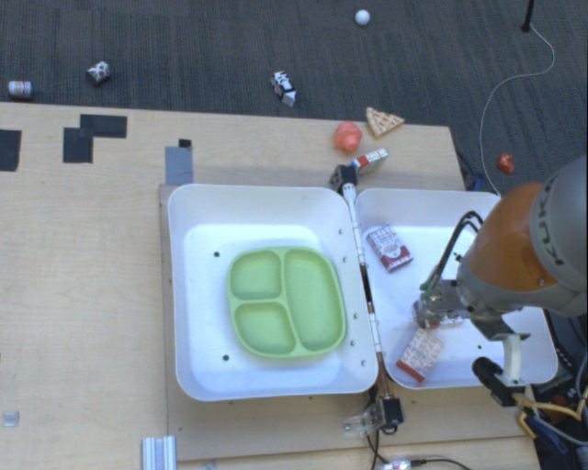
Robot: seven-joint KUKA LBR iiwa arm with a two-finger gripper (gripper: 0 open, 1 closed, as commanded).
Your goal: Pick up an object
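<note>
Here, the end effector [439, 310] is seen low inside the right bin [542, 363], reached in from the right by the grey arm [524, 252] with its orange band. Whether it is apart or together cannot be told, since the mechanism is blurred and partly hidden by the wrist. Just below it, touching or nearly touching its lower edge, a red and white packet [421, 354] is seen lying tilted on the bin floor; it cannot be said to be gripped. A second red and white packet [389, 248] is found further up in the same bin, near the divider, well apart from the end effector.

In the left bin [193, 367] a green divided plate [286, 302] is laid flat, with three compartments.

On the wooden surface [83, 303] beyond the bins, a red ball [347, 137], a pizza-slice toy [384, 120] and a small red and white tube [371, 160] are placed near the top edge. On the dark floor above, a white ball [362, 16] is seen.
</note>
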